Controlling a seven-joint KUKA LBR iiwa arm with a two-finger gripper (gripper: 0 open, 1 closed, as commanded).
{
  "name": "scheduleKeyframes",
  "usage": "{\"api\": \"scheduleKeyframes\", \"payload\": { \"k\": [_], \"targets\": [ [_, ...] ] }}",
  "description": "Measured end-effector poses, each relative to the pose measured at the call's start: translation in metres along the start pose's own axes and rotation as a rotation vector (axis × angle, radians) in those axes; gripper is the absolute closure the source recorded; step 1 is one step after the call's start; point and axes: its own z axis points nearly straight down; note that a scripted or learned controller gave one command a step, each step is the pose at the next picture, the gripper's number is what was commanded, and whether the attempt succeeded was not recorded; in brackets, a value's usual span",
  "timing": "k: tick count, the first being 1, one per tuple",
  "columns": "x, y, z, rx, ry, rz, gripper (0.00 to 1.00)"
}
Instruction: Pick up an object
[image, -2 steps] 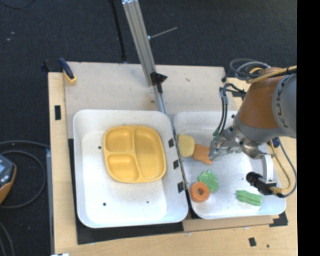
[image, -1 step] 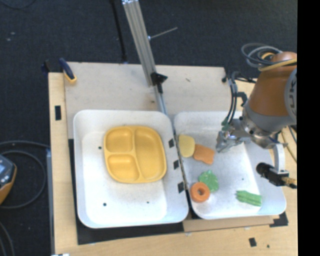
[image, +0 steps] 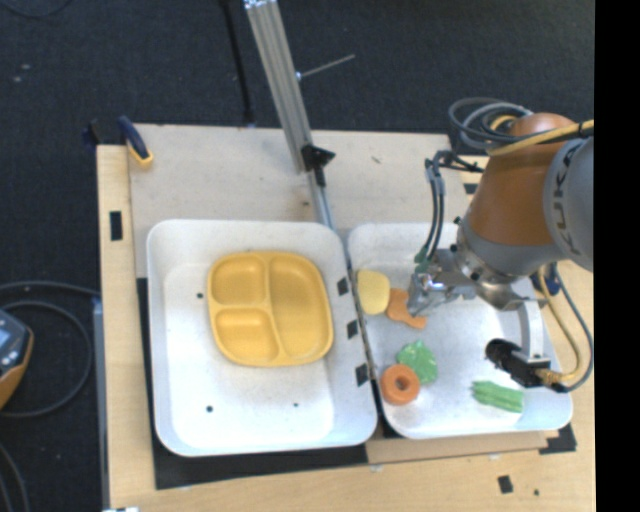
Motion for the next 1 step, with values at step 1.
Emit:
{"api": "scheduleKeyframes", "payload": {
  "k": [1],
  "targets": [
    [0.0531, -0.0006, -0.0107, -0.002, 0.0, -0.002, 1.0]
  ]
}}
